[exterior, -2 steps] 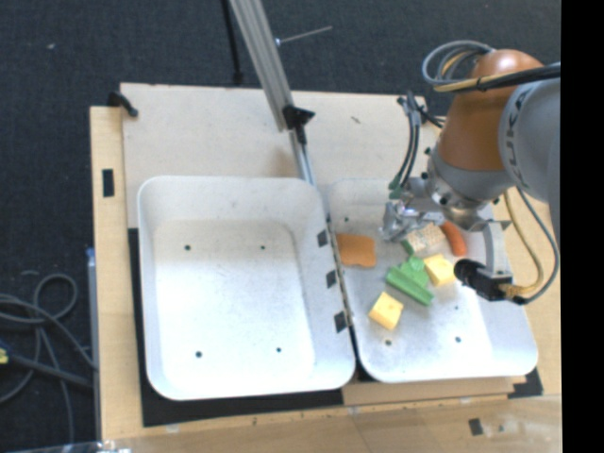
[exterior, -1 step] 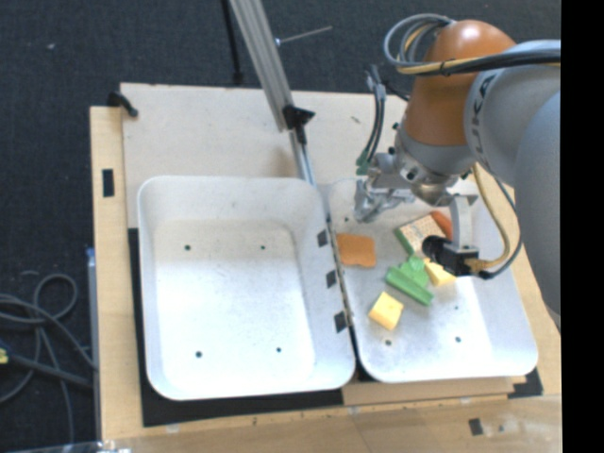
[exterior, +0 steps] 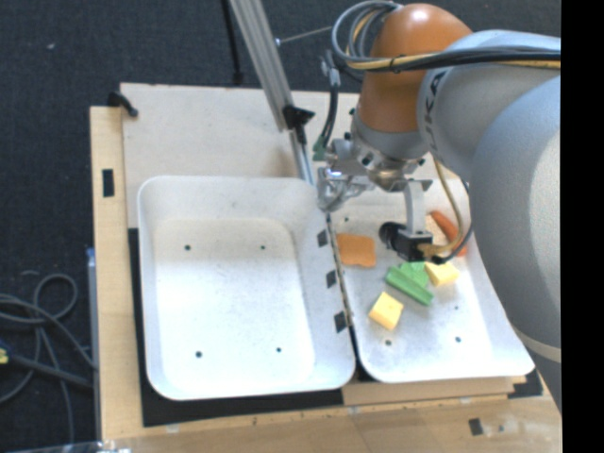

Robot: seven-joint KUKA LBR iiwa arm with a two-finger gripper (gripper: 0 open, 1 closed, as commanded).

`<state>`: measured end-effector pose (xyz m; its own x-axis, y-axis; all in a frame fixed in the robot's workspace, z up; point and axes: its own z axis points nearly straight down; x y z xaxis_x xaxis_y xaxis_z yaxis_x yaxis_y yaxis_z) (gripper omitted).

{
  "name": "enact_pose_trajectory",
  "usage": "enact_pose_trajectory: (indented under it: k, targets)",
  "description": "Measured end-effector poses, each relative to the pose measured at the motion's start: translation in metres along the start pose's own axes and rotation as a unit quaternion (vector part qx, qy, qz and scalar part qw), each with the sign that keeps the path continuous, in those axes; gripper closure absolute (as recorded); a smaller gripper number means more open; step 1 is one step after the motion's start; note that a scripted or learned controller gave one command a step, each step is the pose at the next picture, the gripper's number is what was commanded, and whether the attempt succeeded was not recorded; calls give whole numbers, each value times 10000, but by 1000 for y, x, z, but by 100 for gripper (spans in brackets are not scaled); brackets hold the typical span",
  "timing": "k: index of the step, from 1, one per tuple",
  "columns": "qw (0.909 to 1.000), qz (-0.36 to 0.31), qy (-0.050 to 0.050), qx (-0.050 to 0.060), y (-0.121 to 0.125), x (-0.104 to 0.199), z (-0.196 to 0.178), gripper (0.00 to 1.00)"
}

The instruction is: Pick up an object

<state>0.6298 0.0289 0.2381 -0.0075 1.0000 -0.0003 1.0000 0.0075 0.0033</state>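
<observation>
Right bin (exterior: 491, 347): yellow cube (exterior: 385, 310) nearest, then green block (exterior: 410, 282) just beside a smaller yellow block (exterior: 441, 274), orange block (exterior: 356, 250) by the left wall, hand (exterior: 332, 194) beyond it at the far-left rim, open/closed can't tell.
</observation>
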Motion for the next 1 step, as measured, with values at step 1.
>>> enact_pose_trajectory:
  k: [1]
  targets:
    - [10000,1,1,-3,35,49,3,100]
